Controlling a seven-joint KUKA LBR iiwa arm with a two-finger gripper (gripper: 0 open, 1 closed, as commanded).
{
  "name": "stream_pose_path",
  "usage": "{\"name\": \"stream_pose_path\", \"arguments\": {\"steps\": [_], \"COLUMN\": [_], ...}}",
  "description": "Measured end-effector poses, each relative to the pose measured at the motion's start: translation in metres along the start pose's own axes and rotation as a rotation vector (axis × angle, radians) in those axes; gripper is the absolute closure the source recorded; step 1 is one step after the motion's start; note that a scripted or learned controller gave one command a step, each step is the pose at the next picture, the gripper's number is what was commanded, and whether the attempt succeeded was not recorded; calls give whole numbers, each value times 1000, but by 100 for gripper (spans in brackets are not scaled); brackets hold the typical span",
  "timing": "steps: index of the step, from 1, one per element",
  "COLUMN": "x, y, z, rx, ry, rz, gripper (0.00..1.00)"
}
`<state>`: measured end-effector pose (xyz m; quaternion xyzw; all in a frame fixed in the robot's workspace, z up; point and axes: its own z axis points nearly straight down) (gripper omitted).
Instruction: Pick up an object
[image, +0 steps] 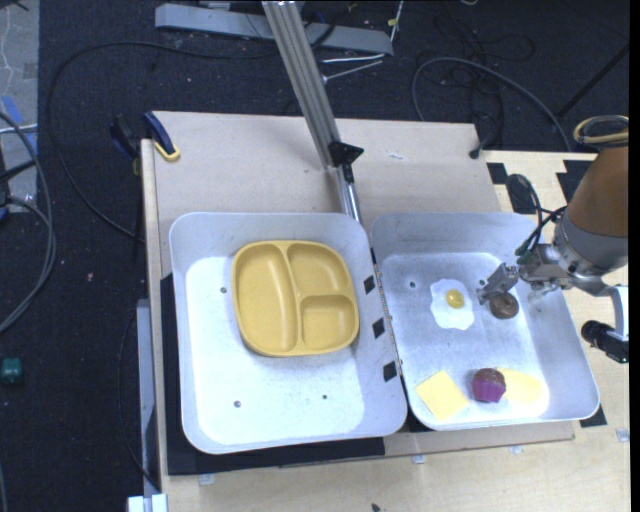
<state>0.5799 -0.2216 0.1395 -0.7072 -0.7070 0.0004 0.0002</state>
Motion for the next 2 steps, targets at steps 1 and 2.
{"name": "stream_pose_path", "arguments": {"steps": [1,2], "x": [0,0], "y": [1,2], "z": [48,35], "rx": [-2,-7], "ry": [-1,-2], "rz": [0,-1], "gripper": [0,100]}}
